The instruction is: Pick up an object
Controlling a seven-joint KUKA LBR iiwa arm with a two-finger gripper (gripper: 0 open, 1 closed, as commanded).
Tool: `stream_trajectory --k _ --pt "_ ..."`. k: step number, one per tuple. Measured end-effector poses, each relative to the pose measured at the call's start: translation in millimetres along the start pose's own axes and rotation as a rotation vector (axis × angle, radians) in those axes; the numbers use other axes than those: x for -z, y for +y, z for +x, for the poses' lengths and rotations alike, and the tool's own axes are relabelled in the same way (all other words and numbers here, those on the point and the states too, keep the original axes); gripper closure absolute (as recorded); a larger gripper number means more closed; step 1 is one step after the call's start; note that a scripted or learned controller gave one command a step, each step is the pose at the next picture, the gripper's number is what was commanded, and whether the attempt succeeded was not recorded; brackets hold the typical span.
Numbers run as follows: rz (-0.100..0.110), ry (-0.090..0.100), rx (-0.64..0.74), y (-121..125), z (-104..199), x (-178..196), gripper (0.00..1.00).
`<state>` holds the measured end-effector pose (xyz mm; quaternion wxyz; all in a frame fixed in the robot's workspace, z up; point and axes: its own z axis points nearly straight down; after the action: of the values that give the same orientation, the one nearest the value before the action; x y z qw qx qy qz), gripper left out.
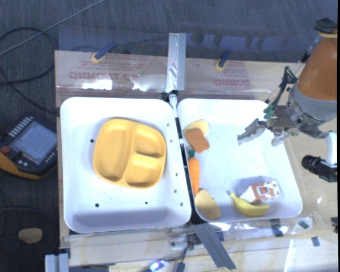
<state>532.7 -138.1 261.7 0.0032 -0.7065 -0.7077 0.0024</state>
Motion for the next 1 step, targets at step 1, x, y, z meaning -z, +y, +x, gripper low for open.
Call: stream_trajectory --k 1 --pt "0.0 -0.002 0.01 70.6 25.8 -50.9 0.0"
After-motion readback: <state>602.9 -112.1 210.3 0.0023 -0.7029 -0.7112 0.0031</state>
